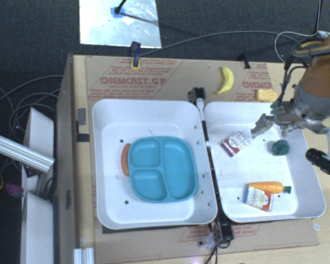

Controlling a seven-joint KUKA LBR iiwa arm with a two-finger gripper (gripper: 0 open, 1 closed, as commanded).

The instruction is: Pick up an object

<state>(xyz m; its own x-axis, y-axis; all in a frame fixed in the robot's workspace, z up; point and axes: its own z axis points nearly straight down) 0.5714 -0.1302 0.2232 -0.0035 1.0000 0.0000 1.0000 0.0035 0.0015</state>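
Right bin (313,202) holds the loose items: red-white packet (235,144), green lump (280,146), carrot (268,187) lying against a small carton (258,197). Left bin (107,147) carries a blue divided plate (162,166) with an orange piece (124,159) tucked at its left edge. Banana (226,80) and yellow block (267,95) sit on the tabletop (154,78) behind the bins. Hand (272,122) hangs over the right bin's far side, between packet and lump, nothing gripped; finger spread cannot be told. Either neighbour looks a likely target, spaced well apart for a clean descent
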